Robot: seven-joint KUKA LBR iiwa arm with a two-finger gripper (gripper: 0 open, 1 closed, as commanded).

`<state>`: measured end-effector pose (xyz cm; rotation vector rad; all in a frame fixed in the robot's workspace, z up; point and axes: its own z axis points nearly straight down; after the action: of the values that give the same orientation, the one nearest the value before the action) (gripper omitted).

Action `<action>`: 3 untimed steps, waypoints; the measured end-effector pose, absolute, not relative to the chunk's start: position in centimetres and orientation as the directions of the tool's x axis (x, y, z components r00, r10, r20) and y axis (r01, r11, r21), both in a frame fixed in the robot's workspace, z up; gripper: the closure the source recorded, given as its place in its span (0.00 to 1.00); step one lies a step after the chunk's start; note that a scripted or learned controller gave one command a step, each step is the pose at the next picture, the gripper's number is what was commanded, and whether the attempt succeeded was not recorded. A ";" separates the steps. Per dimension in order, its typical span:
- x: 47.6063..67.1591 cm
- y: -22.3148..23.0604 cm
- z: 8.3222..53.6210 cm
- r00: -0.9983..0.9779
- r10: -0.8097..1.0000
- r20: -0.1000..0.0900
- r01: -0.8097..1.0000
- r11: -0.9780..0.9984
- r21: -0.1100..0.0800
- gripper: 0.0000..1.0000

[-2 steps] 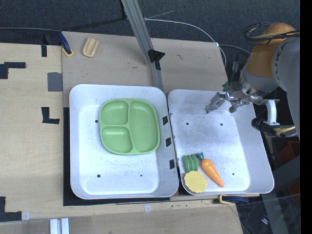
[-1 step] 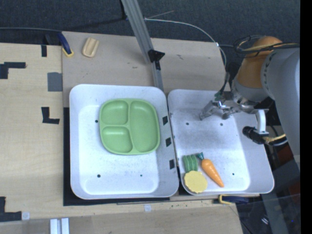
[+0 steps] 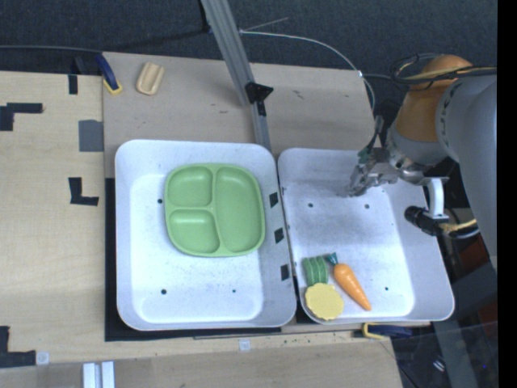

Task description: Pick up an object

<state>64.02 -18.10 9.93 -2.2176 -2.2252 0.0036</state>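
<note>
Camera view: gripper (image 3: 361,179) (finger state unclear) hangs over right bin (image 3: 420,257), apart from carrot (image 3: 352,286).

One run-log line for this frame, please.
gripper: over right bin, upper part, nothing seen held | carrot, yellow disc: right bin, front | green plate: left bin

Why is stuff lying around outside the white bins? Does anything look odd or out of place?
Nothing looks spilled or damaged. A small tan block lies on the bench beyond the left bin, apart from the rest. The green divided plate sits slightly askew. The toy carrot, yellow disc and green piece crowd the right bin's near edge.
</note>
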 end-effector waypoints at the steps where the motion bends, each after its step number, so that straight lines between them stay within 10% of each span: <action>1: 64.5 -17.7 14.3 -0.002 1.000 -0.001 1.000 0.002 0.003 1.00; 3: 65.3 -17.2 27.0 -0.002 1.000 -0.002 1.000 0.002 0.007 1.00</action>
<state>65.32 -17.16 26.96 -2.2236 -2.2280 -0.0051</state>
